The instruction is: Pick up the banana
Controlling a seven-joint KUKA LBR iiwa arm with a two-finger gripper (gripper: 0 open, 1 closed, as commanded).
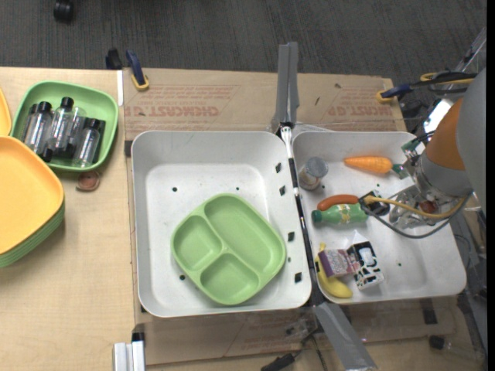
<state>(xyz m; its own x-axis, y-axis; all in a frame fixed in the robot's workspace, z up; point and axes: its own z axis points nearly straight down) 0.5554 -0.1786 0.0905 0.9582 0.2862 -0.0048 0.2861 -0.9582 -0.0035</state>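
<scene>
Looking down on the bench [93, 284], you see two white bins side by side. Your left bin [155, 161] holds a single green divided plate [228, 247] with three compartments, lying slightly turned near the bin's middle.

Your right bin [433, 273] carries the clutter. The banana [334, 286] lies at the near left corner, against the wall that divides the bins, and a small purple carton [339, 263] rests over its upper part, so you see mostly its lower yellow curve. Just beside that sits a black-and-white box [366, 263]. Further up, a green bottle [340, 216] lies on its side, with a red-orange sausage-shaped toy [338, 202] touching it along the far side. A grey cup [313, 172] stands near the dividing wall, and an orange carrot [369, 164] lies toward the far edge.

The arm [456, 141] comes in from the right, and the gripper [414, 207] hangs over the right half of that bin amid loops of cable, well apart from the banana. Whether the jaws are apart or together, you cannot tell.

Off to the left on the bench, a green tray [104, 110] holds several clear bottles with black caps [62, 130], and a stack of orange plates [27, 203] sits beside it.
</scene>
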